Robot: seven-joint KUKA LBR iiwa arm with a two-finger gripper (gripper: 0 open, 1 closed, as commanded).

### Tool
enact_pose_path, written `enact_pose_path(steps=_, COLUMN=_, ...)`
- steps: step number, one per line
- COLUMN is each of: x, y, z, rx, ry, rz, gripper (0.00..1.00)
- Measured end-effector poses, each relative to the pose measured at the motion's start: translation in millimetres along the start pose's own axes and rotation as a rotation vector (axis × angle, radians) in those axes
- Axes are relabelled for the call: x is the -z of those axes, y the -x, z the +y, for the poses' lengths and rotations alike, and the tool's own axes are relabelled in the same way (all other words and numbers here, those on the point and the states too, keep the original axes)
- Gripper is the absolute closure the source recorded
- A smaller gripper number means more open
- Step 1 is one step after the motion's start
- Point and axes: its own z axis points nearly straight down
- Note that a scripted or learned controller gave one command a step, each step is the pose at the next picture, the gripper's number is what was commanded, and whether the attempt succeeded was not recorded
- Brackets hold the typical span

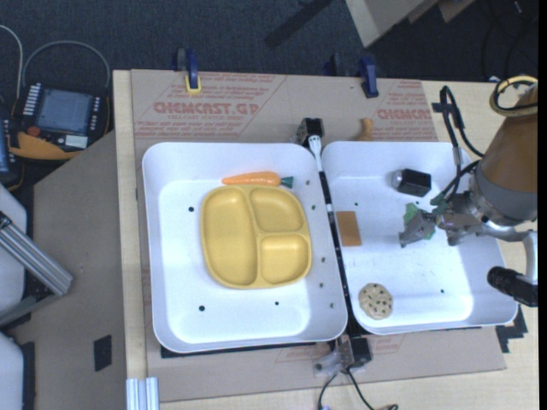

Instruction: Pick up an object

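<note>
A grey robot arm (513, 165) reaches in over the right bin (427, 310), gripper (419, 227) lowered near the bin's middle. Whether the gripper is spread or pinching cannot be told. In the right bin lie 3 objects: a black block (414, 180) at the back, a brown rectangle (348, 228) by the left wall, a speckled cookie (375, 300) in front.

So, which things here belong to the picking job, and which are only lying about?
Job: gripper; pickable things in the bins: carrot, yellow tray, black block, brown card, cookie.

Lying about: pendant, blue clamps, cables.
</note>
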Motion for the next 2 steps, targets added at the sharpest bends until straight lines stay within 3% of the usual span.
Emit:
enact_pose_path(steps=1, x=6, y=0, z=3, rx=0.003, ry=0.012, rz=-0.002, gripper=0.0)
enact_pose_path(steps=2, x=-50, y=9, z=0, rx=0.002, ry=0.005, rz=0.0, gripper=0.0)
